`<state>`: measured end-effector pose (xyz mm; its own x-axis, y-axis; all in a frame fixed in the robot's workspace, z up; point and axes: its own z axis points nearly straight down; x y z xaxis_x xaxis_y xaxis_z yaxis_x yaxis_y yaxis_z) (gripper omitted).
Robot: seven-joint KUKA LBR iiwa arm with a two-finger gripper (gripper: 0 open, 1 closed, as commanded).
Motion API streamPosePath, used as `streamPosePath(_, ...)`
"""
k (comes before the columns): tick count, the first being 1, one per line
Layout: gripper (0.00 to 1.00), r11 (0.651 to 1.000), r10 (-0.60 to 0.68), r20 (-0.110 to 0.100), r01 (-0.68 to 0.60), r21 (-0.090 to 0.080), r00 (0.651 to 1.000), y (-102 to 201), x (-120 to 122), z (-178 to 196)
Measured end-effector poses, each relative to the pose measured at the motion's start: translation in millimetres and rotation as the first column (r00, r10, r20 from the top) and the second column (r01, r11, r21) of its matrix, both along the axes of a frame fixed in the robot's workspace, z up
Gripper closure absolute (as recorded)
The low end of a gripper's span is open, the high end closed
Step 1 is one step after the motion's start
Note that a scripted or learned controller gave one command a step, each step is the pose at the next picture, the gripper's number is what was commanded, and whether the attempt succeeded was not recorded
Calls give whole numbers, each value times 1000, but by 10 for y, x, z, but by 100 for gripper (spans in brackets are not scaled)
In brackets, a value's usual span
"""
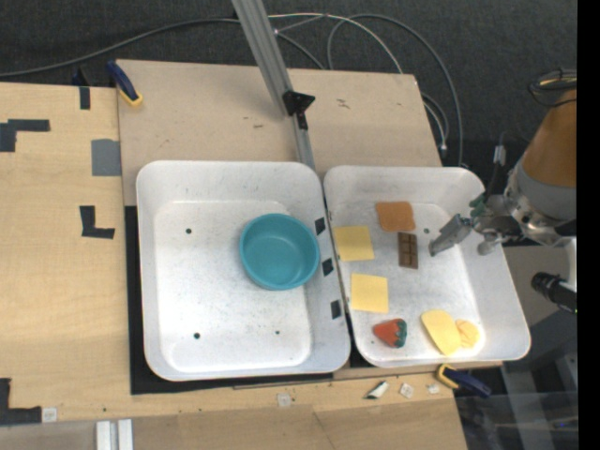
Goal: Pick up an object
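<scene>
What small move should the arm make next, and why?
Probably ease the gripper left and down toward the brown chocolate bar, the nearest item. The gripper hangs over the right bin near its right side with nothing between its jaws, and the bar lies apart from the other pieces.

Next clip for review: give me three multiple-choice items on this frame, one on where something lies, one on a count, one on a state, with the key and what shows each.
1. Where does the teal bowl lie?
A. In the left bin
B. In the right bin
C. On the bare bench

2. How many flat yellow squares lie in the right bin?
A. One
B. Two
C. Four

3. What is between the fingers of the gripper?
A. The brown bar
B. The bowl
C. Nothing

Key: 1 A, the bowl sits by the left bin's right wall. 2 B, one square lies above the other. 3 C, the gripper hangs over bare bin floor, right of the bar.
</scene>
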<state>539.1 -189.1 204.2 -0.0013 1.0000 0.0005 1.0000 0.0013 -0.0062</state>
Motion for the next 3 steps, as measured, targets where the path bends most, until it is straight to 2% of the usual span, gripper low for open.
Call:
streamPosePath(2,0,1000,0,-1,0,1,1000,65,-80,-919)
streamPosePath(3,100,1000,2,2,-2,1,1000,66,-68,-793)
